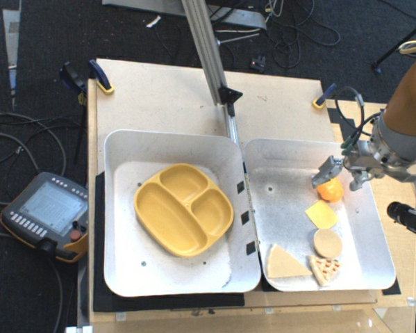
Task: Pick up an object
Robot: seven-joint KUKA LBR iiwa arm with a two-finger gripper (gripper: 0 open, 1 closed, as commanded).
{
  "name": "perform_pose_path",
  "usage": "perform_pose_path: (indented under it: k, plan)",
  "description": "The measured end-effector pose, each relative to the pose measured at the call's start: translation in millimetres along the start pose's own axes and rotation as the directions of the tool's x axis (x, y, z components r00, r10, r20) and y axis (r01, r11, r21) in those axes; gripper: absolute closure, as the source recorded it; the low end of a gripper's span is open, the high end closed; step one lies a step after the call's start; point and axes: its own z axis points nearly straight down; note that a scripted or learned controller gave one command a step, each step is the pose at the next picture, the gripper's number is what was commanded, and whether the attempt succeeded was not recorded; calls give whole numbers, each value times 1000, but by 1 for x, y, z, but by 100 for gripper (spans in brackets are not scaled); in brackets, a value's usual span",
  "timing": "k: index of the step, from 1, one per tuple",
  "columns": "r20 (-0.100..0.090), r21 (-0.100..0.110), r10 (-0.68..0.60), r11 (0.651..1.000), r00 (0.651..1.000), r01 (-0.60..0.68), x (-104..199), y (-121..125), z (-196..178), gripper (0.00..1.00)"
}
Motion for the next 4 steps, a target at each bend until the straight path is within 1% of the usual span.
perform_pose_path:
  k: [1, 2, 3, 4]
  plan:
    - [0, 0, 1, 1000, 1000, -1, 0, 0, 0, 0]
    - [0, 5, 3, 1000, 1000, -3, -7, -3, 46, 0]
    - [-1, 5, 3, 1000, 1000, -3, -12, -2, 92, 0]
    - [0, 0, 2, 1000, 1000, -2, -11, -9, 152, 0]
